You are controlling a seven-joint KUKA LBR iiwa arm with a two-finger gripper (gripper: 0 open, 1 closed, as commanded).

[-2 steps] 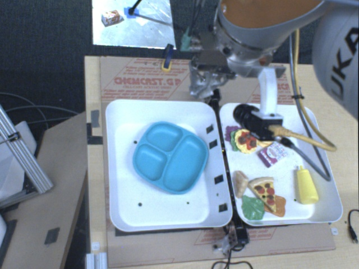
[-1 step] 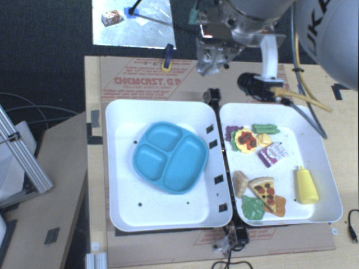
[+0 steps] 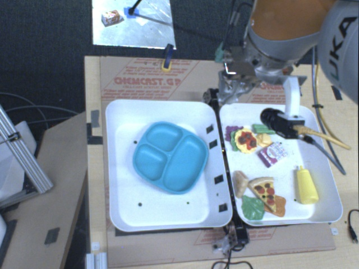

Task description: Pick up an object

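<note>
- The left bin [image 3: 112, 167] holds a blue divided plate [image 3: 170, 157], which lies near its middle.
- Both bins sit on a printed cardboard sheet [image 3: 146, 80] on the worktop, with black clips along the rims where they meet.
- The right bin [image 3: 328, 198] holds toy food. A yellow bottle [image 3: 306, 185] lies near the right wall. A pizza slice [image 3: 268, 194], a green leaf [image 3: 252, 208] and a bread piece [image 3: 240, 181] are clustered at the front. A purple packet [image 3: 271, 153] lies in the middle.
- A round red-and-yellow toy [image 3: 244, 140] and a green block [image 3: 262, 129] lie just beside each other towards the back.
- The hand [image 3: 231, 88] is over the back left corner of the right bin, by the rim.
- The round toy is the nearest piece to the hand, a little in front of it, and the bottle is the farthest.
- I cannot tell whether the hand is open or closed, and nothing shows in its grip.
</note>
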